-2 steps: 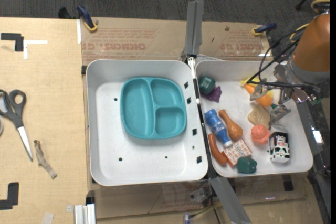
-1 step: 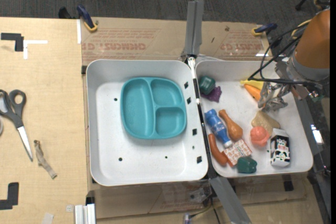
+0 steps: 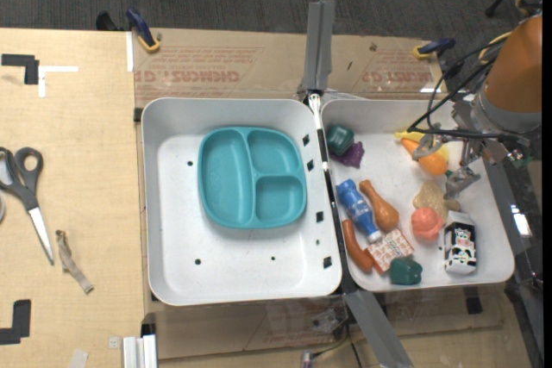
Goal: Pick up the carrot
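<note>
Camera view: In the right bin (image 3: 496, 211), the carrot (image 3: 354, 245), an orange-red toy, lies low at the left wall beside a blue bottle (image 3: 357, 208). It looks light, stiff and smooth; its midsection seems the surest hold. The gripper (image 3: 459, 177) hangs well apart, up-right.

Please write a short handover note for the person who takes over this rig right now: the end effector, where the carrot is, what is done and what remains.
End effector: low over the upper right part of the right bin; no item is visibly held.
Carrot: probably the orange piece just left of the end effector, lying in the right bin among other toy foods.
Done: the arm has reached the carrot's area.
Left: grasp the carrot and lift it.
</note>
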`<state>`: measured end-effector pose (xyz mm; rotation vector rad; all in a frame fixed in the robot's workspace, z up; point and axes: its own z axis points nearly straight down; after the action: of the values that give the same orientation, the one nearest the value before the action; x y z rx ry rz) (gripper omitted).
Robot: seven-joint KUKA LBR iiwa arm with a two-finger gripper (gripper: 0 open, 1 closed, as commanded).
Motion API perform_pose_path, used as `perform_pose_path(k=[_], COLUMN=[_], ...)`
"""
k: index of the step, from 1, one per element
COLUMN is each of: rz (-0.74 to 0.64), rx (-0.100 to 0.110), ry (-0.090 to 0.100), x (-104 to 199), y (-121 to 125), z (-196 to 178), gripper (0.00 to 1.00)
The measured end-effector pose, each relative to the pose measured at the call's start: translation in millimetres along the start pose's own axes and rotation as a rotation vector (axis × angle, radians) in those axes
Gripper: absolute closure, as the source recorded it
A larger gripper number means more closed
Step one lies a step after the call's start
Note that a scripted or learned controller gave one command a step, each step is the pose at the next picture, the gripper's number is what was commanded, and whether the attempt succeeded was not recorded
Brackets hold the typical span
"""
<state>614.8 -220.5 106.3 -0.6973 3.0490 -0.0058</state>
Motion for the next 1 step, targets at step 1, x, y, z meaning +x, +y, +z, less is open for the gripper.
perform_pose_path(k=[1], rz=[0.126], rx=[-0.005], ry=[0.008], x=[-6.6], y=[23.9], z=[12.4], gripper=[0.0])
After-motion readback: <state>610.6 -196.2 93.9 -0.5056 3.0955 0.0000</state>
